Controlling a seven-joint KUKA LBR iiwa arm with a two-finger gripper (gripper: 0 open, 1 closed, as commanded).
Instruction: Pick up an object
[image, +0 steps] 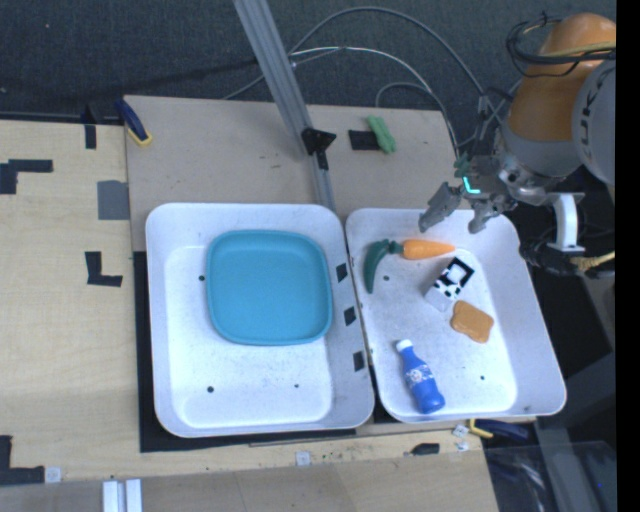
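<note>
My gripper (459, 214) hangs over the far edge of the right bin (520, 330), its two fingers spread open with nothing between them. Just below it lies a toy carrot (418, 249) with a green top. A black and white block (449, 281) sits a little nearer the camera. An orange-brown bread piece (472, 321) lies beside it to the right. A blue bottle (419, 376) with a white cap lies near the bin's front.
The left bin (180, 340) holds a turquoise square plate (269, 286). A grey metal pole (292, 100) rises from behind the bins. A green clip (381, 134) lies on the bench at the back. Cables loop behind the arm.
</note>
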